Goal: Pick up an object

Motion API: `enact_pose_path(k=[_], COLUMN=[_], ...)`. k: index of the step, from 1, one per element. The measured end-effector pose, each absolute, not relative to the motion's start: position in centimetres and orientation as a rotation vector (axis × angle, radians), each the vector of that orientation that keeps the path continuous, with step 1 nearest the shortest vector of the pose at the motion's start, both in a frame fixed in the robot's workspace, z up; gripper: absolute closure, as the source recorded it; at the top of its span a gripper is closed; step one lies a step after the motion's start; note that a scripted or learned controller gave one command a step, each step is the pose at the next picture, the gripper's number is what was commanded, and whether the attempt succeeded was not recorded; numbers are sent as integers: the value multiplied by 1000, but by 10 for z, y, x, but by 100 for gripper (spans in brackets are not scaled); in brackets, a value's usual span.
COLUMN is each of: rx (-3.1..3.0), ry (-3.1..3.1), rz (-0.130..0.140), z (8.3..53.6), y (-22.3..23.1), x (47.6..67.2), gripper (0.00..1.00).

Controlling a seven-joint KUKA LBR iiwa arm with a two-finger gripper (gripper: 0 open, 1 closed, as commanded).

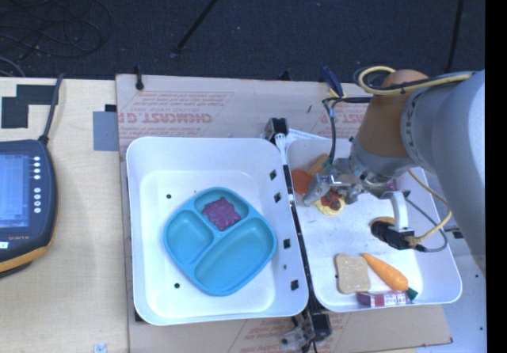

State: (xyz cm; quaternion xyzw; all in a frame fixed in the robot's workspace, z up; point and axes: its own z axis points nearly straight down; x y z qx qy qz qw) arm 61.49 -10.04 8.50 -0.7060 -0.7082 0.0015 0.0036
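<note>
Overhead, two white bins sit on cardboard; whether the pincer is spread is unclear.

A robotics lab: a cardboard-topped bench holds two white bins, beside a teach pendant, with cables trailing across dark carpet.

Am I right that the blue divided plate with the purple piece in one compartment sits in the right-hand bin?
Not quite: the camera view shows the blue divided plate, with the purple piece in one compartment, sitting in the left-hand bin, not the right-hand one.
</note>
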Motion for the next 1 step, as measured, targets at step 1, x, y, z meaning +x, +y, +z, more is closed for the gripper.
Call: enact_pose_path(k=[1], rx=[-2218], ry=[-2220], rz=[4], z=[85], y=[-99], x=[644], gripper=[0])
